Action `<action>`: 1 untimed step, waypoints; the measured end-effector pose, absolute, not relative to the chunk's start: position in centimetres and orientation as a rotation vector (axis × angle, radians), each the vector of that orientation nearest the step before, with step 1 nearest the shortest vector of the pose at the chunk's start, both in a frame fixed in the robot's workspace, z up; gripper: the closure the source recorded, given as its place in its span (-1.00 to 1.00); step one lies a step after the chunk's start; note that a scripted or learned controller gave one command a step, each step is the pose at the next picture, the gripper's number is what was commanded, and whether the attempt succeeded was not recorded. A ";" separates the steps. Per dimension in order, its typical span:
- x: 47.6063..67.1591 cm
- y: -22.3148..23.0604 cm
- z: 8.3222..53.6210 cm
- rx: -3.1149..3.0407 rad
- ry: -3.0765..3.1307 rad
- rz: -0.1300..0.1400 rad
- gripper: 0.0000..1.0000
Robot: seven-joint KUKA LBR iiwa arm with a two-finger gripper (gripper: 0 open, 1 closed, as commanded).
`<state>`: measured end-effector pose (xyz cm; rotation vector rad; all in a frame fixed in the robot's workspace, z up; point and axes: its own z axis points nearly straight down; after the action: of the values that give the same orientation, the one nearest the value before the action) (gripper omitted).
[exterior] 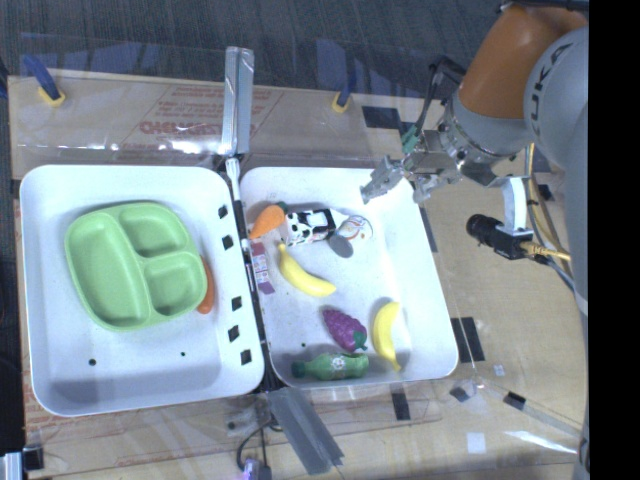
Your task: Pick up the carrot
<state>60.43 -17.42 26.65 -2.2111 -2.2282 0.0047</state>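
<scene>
Light is even and fairly bright, falling from overhead. The white bins [330, 183] read cleanly without blown highlights. A soft shadow pools along the left bin's [40, 298] floor toward 6 o'clock, and small objects cast faint shadows. The clear plastic sheet [130, 118] at 11 o'clock shows mild glare. Overall sharpness is modest, with slight softness and compression grain.

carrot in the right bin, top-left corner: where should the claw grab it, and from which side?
Judging by this view: take the carrot across its thick orange middle, from straight above. It lies flat, close to the right bin left wall, with the cow toy at its right, so a side approach looks blocked. Set the fingers across its narrow width. The claw hangs over the bin's top right.
</scene>
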 end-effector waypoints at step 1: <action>65.2 -9.2 22.7 -2.144 -2.294 0.002 -1.00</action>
<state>65.16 -9.20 22.74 -2.1439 -2.2938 0.0023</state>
